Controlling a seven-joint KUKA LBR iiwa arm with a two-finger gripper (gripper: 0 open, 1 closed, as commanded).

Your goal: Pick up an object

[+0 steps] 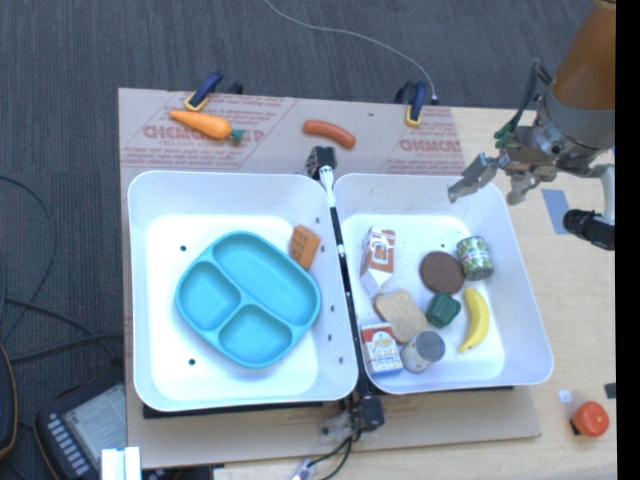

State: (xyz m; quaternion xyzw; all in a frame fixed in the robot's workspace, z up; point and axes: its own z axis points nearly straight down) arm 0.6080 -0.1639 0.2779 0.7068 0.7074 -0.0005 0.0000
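Poised above the far right corner of the right bin (520, 268), end effector (495, 176) spread wide and empty, presumably to drop over a pick. Crowded below in that bin: can (474, 257), brown disc (441, 272), banana (474, 319), bread (401, 314), packets (close together, so a clean grasp looks awkward). Parked in the left bin (140, 268): blue tray (248, 299) and orange block (305, 246). Stray on the tabletop (560, 408): carrot (203, 124), sausage (329, 133).

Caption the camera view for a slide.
End effector open above the right bin of toy food; blue divided plate in the left bin.
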